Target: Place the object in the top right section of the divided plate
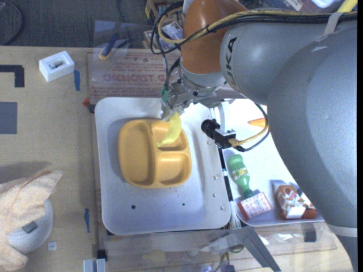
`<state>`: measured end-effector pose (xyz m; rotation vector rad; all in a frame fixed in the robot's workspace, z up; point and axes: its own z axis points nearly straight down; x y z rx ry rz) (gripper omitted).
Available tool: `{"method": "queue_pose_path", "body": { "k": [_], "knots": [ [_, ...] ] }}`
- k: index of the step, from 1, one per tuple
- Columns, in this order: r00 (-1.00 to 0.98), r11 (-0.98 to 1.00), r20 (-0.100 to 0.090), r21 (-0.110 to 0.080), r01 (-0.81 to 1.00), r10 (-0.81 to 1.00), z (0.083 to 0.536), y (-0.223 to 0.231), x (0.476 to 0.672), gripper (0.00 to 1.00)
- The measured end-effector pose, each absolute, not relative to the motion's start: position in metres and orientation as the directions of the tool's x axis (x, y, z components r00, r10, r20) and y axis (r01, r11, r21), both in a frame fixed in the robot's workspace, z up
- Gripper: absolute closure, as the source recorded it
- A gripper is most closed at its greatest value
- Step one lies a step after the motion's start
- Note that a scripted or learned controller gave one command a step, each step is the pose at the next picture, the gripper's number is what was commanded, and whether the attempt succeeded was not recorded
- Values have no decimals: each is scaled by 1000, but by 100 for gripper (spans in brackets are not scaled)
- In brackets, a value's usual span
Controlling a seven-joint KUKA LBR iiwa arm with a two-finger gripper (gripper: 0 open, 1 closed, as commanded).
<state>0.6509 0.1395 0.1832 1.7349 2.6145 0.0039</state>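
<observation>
Hanging just under the hand (170, 111) is a yellow-green object (171, 131), its upper end meeting the fingertips and its lower end dipping into the top right section of the yellow divided plate (136, 152). From this slanted view I cannot tell whether the hand is clamped on the object or has already parted around it, because the wrist above hides the fingers. The plate sits in the left white bin (113, 208), directly below the hand. Off to the hand's far side, in the other bin (283, 152), lie a green bottle (240, 175) and two red-and-white packets (255, 205), well apart from the work. As a judgement, the carrying part looks done: the object is over the correct compartment and seems to touch or nearly touch its floor. What remains is letting it go cleanly so it settles inside that section, not across the divider, then lifting the hand clear.
</observation>
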Motion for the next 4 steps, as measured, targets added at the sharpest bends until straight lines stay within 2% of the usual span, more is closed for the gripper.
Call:
{"method": "queue_pose_path", "body": {
  "k": [1, 2, 3, 4],
  "knots": [
    [-502, 502, -1, 3, 865, 865, 194, 190, 633, 100],
    [-589, 589, 0, 0, 808, 808, 186, 217, 592, 100],
    [-725, 725, -4, 4, 689, 689, 322, 219, 633, 100],
    [-726, 726, -3, 3, 688, 688, 322, 219, 633, 0]
  ]
}}
